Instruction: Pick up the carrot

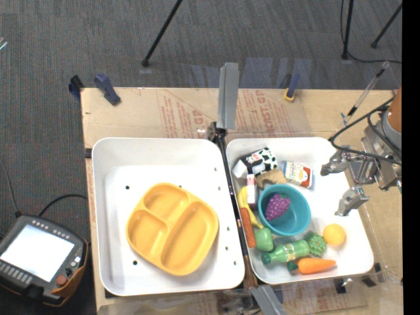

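The short orange toy carrot with a green stub end (315, 265) lies flat on the floor of the right-hand shallow white bin (359, 241), along its near wall. It sits well below the jaws in the view and somewhat to their left, clear of them. Its thick green end touches or nearly touches the green plastic bottle with an orange label (287, 252); its tapered tip points right, toward open bin floor.

The two-finger gripper (348, 188) hangs over the right side of the same bin. Its jaws stand apart and nothing lies between them.

Handling judgement: the carrot looks like moulded plastic, so expect it to be light, stiff and smooth. A round, tapering body tends to squirt out of a pinch. Take hold across the thick middle, jaws closing across the long axis, not on the tip.

Neighbours, working outward from the carrot:
- Green knobbly round toy (317, 244), just above the carrot.
- Small orange-yellow ball (334, 234), between the carrot and the jaws.
- Teal bowl holding purple grapes (285, 210), left of the jaws.

The left-hand bin holds a yellow divided plate (173, 228), far left of the jaws.
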`<state>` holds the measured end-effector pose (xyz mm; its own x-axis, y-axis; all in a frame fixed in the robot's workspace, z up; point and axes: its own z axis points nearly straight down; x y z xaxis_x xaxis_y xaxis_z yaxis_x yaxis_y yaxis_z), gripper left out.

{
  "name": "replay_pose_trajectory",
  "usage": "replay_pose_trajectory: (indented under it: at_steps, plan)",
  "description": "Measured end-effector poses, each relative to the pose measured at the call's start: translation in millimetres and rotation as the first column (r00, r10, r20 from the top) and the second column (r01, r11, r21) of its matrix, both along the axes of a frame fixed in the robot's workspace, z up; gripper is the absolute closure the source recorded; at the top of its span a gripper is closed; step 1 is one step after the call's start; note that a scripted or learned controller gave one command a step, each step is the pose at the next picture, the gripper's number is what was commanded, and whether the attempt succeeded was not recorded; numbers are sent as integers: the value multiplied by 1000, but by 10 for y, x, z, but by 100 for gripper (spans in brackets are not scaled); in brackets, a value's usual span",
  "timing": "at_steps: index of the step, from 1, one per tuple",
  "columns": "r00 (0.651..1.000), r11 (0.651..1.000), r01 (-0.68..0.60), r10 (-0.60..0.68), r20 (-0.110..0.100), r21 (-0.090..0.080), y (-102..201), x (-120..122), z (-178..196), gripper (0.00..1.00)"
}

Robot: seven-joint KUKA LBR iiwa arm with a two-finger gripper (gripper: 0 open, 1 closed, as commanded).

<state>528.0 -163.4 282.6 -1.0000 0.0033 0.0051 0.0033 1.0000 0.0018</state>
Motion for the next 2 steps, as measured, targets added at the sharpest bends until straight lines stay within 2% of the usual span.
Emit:
replay_pose_trajectory:
  at_steps: [1, 2]
  plan:
    - [1000, 1000, 15, -15, -8, 4, -499, -490, -963, 0]
    - [1000, 1000, 27, -27, 3, 0, -487, -372, -1875, 0]
